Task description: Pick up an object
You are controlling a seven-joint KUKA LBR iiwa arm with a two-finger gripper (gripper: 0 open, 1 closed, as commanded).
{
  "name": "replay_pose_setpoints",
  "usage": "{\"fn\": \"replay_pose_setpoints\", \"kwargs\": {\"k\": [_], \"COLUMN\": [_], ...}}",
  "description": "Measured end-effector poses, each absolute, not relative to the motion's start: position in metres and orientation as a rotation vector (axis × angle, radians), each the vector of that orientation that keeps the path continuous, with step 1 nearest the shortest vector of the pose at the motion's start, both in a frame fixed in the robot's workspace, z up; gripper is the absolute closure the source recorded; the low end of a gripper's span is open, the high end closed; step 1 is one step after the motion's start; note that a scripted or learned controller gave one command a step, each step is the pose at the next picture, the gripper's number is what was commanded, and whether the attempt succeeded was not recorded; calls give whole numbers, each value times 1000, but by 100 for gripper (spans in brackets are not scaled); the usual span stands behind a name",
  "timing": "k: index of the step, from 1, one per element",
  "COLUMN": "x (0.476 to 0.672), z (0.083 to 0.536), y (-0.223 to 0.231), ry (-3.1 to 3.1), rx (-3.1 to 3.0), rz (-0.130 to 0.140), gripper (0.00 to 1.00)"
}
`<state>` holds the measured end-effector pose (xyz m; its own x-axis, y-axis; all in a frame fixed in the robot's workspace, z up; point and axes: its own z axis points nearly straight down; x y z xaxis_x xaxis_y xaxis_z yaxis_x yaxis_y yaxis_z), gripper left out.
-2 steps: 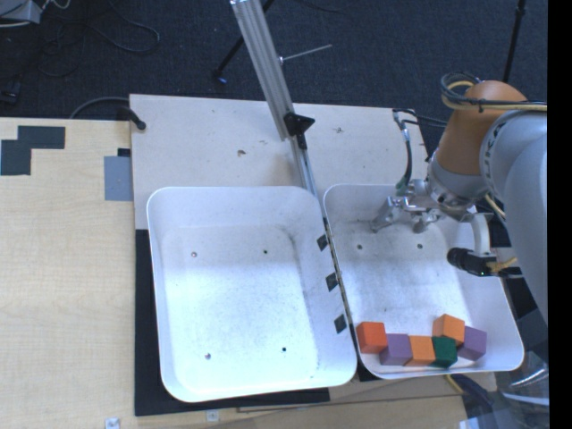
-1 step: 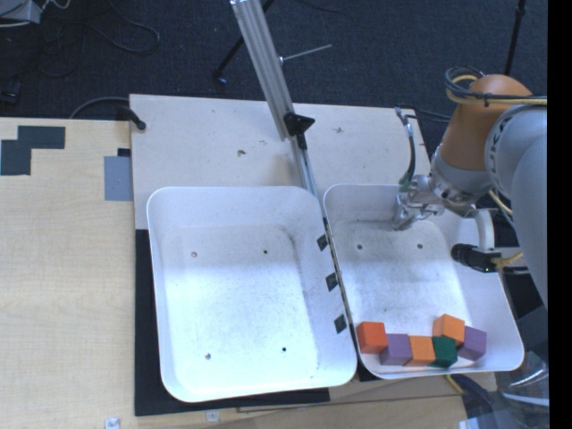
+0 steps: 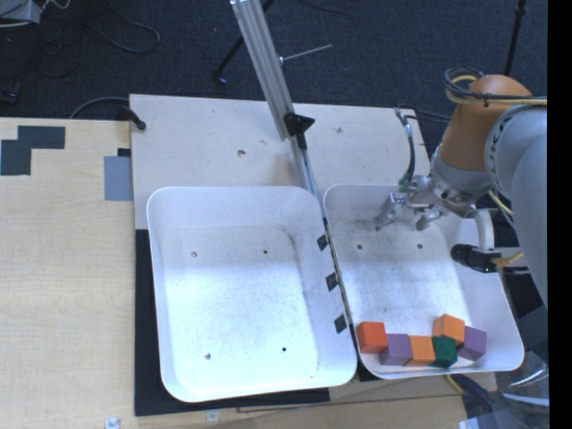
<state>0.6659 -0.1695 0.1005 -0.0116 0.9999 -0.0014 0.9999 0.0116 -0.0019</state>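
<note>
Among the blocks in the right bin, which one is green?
The green block lies near the bin's front edge, between a purple block and an orange block. Every other block is orange or purple.

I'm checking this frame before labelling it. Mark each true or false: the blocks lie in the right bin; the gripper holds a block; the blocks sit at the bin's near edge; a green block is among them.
1. The blocks lie in the right bin. True.
2. The gripper holds a block. False: it hovers at the bin's far end, apart from the blocks.
3. The blocks sit at the near edge. True.
4. A green block is among them. True.
</note>
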Motion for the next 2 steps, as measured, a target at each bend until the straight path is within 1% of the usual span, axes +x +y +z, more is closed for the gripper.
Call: {"fn": "replay_pose_setpoints", "kwargs": {"k": [1,2], "x": [605,577], "z": [90,91], "y": [-173,-202], "ry": [-2215,-2217], "rx": [-2221,-2223], "rz": [4,3], "gripper": [0,0]}}
